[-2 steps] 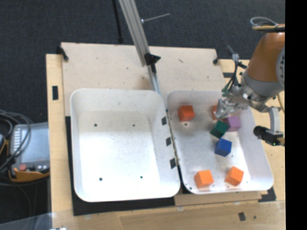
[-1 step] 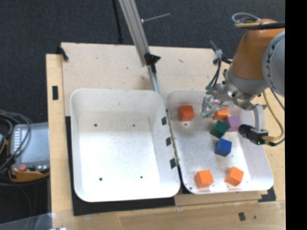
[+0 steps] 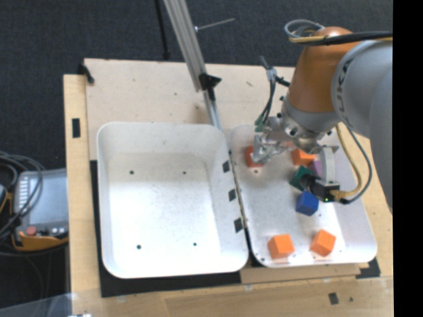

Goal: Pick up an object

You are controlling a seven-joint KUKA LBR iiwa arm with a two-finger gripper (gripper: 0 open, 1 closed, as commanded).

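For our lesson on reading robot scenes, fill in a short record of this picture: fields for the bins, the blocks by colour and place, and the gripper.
left bin: white, shallow
right bin: white, holds the blocks
orange blocks: two near the front edge, one by the wrist
blue block: mid bin
green block: above the blue one
red-orange block: at the gripper
gripper: low over the right bin's far left part
hold: cannot tell
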